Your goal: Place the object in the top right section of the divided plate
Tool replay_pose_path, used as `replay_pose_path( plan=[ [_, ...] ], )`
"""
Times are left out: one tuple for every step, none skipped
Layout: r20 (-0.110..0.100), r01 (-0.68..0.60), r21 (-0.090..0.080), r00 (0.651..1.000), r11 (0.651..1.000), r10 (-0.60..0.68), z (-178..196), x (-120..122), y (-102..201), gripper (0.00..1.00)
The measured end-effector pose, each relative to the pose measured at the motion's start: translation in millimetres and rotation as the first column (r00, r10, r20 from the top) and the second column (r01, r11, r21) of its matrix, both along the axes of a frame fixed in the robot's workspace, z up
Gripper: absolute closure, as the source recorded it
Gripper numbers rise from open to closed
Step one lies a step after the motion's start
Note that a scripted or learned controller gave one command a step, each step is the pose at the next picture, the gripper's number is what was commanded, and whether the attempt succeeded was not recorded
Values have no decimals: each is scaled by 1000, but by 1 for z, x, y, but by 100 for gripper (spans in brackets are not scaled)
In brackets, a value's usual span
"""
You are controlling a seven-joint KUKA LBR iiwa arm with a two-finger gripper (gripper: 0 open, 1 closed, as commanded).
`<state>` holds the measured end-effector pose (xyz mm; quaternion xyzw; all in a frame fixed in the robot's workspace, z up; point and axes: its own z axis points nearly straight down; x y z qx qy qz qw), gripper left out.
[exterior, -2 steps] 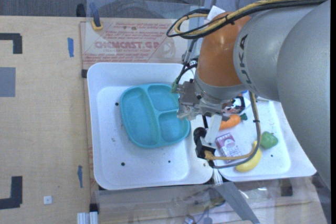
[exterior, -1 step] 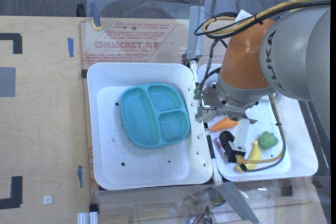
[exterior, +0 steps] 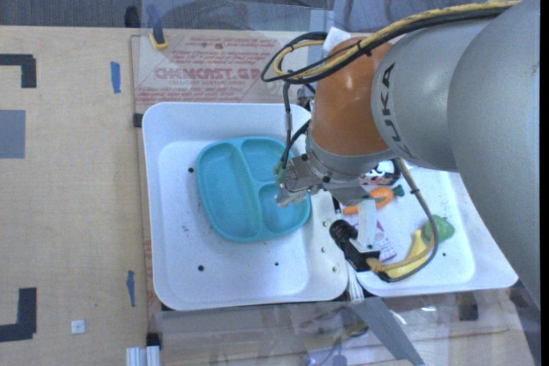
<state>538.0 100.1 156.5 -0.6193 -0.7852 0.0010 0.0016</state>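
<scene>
Grey arm (exterior: pixel 463 81) with orange band, reaching in from the right over both white bins (exterior: pixel 171 270). Blue divided plate (exterior: pixel 244 189) in left bin. Gripper (exterior: pixel 292 184) above plate's right edge; finger state indeterminable. Small toy objects (exterior: pixel 403 244), including a banana, in right bin.
</scene>
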Motion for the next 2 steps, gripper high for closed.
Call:
replay_pose_path(
  plan=[
    [9,-284,-2,959,959,284,29,58,-28,100],
    [3,-516,1,857,857,516,28,-21,-73,100]
  ],
)
